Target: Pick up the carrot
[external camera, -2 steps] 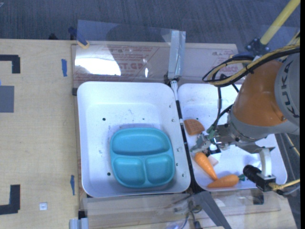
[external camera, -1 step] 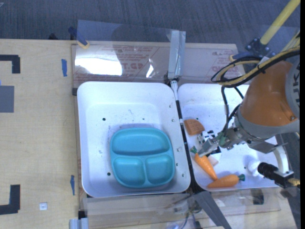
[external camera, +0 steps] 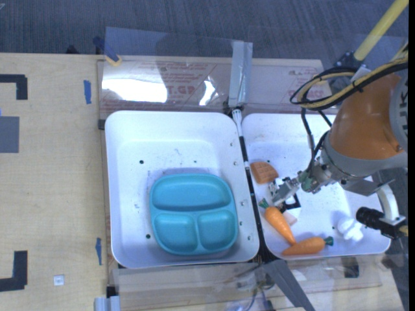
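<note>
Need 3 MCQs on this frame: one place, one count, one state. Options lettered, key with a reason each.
1. Where is the teal divided plate?
A. left bin
B. right bin
C. on the bench outside the bins

2. How many carrots lie in the right bin?
A. one
B. two
C. four

3. The claw is:
A. above the left bin
B. low in the right bin by a carrot
C. raised beyond the bins

Key: 1 A, plate sits in the left bin. 2 B, one carrot, another carrot. 3 B, claw near the upper carrot's green end.

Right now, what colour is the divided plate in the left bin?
Teal blue plate, seen clearly in the camera view.
</note>
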### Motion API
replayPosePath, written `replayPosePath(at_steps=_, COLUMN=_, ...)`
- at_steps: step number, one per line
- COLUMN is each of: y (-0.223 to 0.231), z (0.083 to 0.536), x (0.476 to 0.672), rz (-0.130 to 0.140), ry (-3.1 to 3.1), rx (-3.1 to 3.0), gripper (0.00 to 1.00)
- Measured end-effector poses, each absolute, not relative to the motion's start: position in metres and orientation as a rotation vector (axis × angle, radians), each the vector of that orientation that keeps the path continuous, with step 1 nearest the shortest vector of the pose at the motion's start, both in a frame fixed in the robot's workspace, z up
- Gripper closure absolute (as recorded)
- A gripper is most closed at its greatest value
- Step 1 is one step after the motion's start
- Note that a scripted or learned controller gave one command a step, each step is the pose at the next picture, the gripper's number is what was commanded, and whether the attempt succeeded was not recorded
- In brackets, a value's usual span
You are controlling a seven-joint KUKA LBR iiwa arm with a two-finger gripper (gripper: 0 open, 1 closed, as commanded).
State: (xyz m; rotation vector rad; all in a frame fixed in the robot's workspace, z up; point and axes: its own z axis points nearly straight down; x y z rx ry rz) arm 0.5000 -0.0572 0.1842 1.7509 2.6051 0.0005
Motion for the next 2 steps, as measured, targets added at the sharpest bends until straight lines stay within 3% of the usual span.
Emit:
replayPosePath(at_steps=1, y=-0.072, z=0.185, x=0.486, rz=0.0, ry=2.686, rx=1.632, gripper=0.0)
replayPosePath(at_steps=2, y=-0.034, z=0.184, x=0.48, rz=0.001, ry=2.703, rx=1.606, gripper=0.0)
